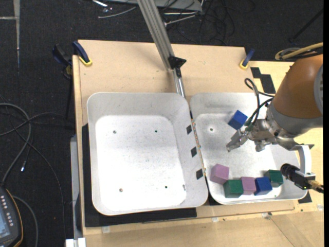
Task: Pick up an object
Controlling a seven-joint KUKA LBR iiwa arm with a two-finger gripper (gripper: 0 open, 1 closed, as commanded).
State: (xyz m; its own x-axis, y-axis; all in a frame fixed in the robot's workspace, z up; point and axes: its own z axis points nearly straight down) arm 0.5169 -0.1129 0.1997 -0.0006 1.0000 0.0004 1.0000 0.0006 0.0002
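Left bin point(103, 107) at 9 o'clock, bare of blocks. Right bin point(216, 104) holds all blocks. Tool point(237, 142) over right bin centre, nothing between its tips; apart or together cannot tell, view too small. Blue cube point(238, 119) just at 12 o'clock of tool, tilted, nearest target. Row of blocks point(247, 184) at 6 o'clock, touching. Arm point(300, 99) hides bin's 3 o'clock wall.

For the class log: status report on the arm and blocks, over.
Gripper over right bin, nothing between fingers. Blue block just beyond it. Five blocks clustered at near edge.
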